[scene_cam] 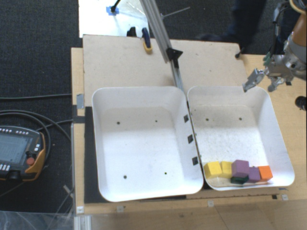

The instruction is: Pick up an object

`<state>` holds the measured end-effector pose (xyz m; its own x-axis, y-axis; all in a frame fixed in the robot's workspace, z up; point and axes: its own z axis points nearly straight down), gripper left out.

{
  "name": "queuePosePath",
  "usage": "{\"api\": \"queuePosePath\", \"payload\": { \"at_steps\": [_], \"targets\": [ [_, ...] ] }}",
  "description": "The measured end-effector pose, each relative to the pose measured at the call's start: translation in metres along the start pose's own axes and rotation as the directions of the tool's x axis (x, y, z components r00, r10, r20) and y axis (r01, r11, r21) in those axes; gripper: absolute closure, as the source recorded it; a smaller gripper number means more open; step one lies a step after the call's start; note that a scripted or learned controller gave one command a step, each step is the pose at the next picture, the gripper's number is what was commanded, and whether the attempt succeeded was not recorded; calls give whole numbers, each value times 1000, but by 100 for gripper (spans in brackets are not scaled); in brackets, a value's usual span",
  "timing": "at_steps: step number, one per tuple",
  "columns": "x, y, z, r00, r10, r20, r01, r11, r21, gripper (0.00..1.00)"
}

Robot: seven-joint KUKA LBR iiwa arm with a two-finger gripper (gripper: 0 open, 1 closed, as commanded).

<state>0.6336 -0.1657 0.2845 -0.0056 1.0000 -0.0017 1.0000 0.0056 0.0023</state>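
On your bench, largest first: the pale wooden bench top [206, 56] carries a lighter board and two shallow white plastic bins set side by side, their inner rims touching. Your left white bin [144, 143] shows only small dark dots on its floor. Your right white bin [240, 128] has a speckled floor and holds every loose block, all crowded along its near wall. A slanted grey metal pole [156, 23] crosses the board from the top of the view down to the seam between the bins. At the right edge you have the grey arm [297, 47], with its two-finger metal gripper [263, 80] hovering over the far right corner of the right bin, well apart from the blocks; the two fingers stand spread and nothing lies between them. A grey and orange handheld control pendant [19, 152] lies on the dark floor to the left, black cables trailing from it. Among the blocks, left to right: two yellow foam cubes [218, 169] touching each other, a purple foam block [241, 166], a smaller purple piece [254, 174] just beside it, a dark green flat block [239, 179] in front, and an orange foam cube [265, 172] at the end of the row. A small blue and yellow tool [146, 40] rests on the board's far edge.
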Motion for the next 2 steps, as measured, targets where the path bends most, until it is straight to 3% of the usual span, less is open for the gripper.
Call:
{"api": "queuePosePath", "payload": {
  "at_steps": [1,2],
  "targets": [
    [0,1,-12,1000,-4,2,4,1000,-5,100],
    [48,36,63,1000,-4,-4,4,1000,5,100]
  ]
}}
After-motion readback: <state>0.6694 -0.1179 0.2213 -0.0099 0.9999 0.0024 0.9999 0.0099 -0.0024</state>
